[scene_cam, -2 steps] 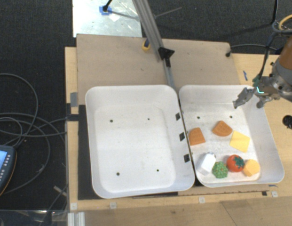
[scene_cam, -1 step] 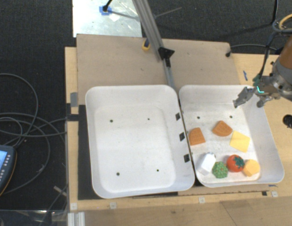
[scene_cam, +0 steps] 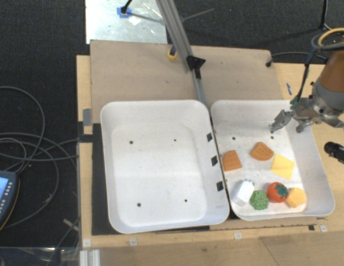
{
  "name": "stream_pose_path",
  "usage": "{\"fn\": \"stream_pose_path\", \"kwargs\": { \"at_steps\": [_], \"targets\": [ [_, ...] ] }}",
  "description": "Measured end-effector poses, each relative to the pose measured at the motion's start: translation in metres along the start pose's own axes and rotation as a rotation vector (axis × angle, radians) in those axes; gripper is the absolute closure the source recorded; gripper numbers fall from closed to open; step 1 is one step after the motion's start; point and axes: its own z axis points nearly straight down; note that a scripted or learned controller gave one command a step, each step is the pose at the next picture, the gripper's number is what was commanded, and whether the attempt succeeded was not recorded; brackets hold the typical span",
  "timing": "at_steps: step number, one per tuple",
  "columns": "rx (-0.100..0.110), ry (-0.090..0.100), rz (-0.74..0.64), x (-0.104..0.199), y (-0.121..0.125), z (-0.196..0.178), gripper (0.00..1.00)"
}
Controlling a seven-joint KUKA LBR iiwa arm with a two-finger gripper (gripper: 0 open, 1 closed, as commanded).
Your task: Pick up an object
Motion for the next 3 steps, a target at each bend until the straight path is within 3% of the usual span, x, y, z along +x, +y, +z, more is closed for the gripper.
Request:
{"fn": "stream_pose_path", "kwargs": {
  "at_steps": [2, 3],
  "targets": [
    [0.0, 0.0, -0.003, 0.003, 0.009, 0.087, 0.0],
    [-0.008, -0.001, -0.007, 0.002, 0.011, 0.073, 1.0]
  ]
}}
